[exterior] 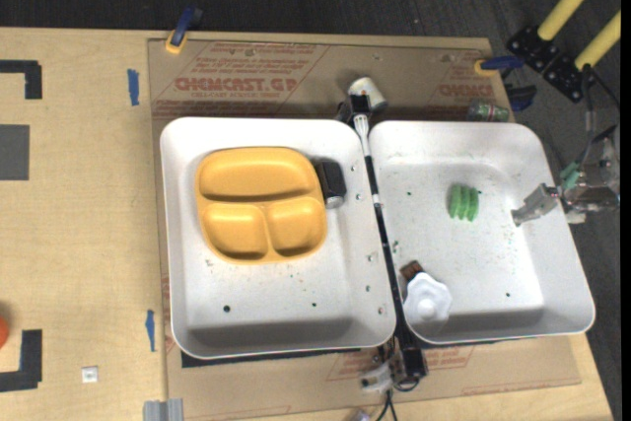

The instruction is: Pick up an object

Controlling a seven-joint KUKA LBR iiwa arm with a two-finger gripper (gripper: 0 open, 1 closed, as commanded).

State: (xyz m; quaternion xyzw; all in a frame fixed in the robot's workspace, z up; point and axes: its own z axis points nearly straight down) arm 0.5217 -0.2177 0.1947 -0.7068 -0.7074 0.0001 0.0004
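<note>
Camera view gives us the hand (529,205) at the right bin's (493,325) right edge, its metal tip just inside the rim, and we cannot tell what state it is in. We see a green ridged object (464,202) lying near the middle of that bin, apart from the hand, and a white cap-like piece (427,297) at its near left corner. We find a yellow divided tray (261,202) in the left bin (266,320), with a small dark object (329,180) touching its right side.
</note>
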